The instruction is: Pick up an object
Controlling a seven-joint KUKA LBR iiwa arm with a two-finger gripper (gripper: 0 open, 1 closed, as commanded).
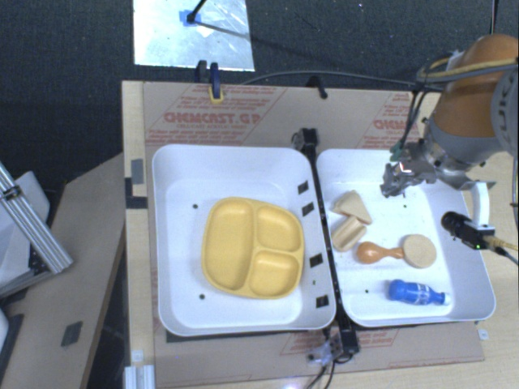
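The right bin [478, 298] holds two tan wedge-shaped pieces [350, 217], a brown wooden spoon [378, 253], a pale tan round disc [419, 250] and a blue bottle [415, 292] lying on its side. My gripper [395, 181] hangs over the upper middle of this bin, up and to the right of the tan wedges and apart from them. Nothing shows between its fingers, and I cannot make out how they stand.
The left bin [182, 177] holds a yellow three-compartment tray [252, 248]. A black divider with clips [318, 217] runs between the two bins. The grey arm with its orange band [482, 79] comes in from the upper right.
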